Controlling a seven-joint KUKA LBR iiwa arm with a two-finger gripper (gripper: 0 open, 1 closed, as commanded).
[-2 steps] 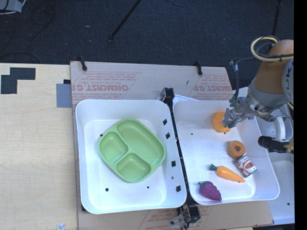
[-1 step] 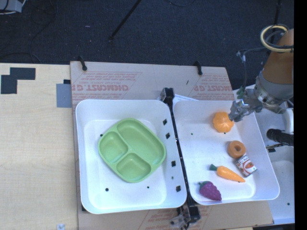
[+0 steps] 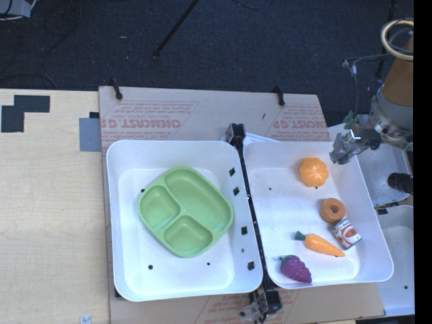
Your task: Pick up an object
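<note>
- Dark carpeted floor [image 3: 202, 32] at the far side, with cables trailing across it; pale wooden bench [image 3: 47, 208] on the left, marked with a few dark squares.
- Brown cardboard sheet [image 3: 175, 117] with red printing, lying under two shallow white bins set side by side and touching along a black clipped seam.
- Left bin [image 3: 128, 275]: holds a green divided plate [image 3: 185, 210] with three compartments, lying flat near the middle, turned at a slant to the bin walls.
- Right bin [image 3: 378, 262]: holds five small things, all toward its right and near part.
- Orange round fruit [image 3: 314, 172] farthest back, apart from the rest.
- Brown doughnut [image 3: 332, 210] nearer, with a small red and white can [image 3: 346, 234] just beside it, tilted on its side.
- Toy carrot [image 3: 321, 244] lying flat, left of the can, point toward the right.
- Purple bunch of grapes [image 3: 295, 268] nearest, close to the near wall.
- Gripper [image 3: 345, 147] above the far right corner of the right bin, right of the orange fruit and apart from it; open or closed, cannot tell; nothing seen in its grasp.
- Grey arm with orange band [image 3: 398, 79] rising at the right edge.
</note>
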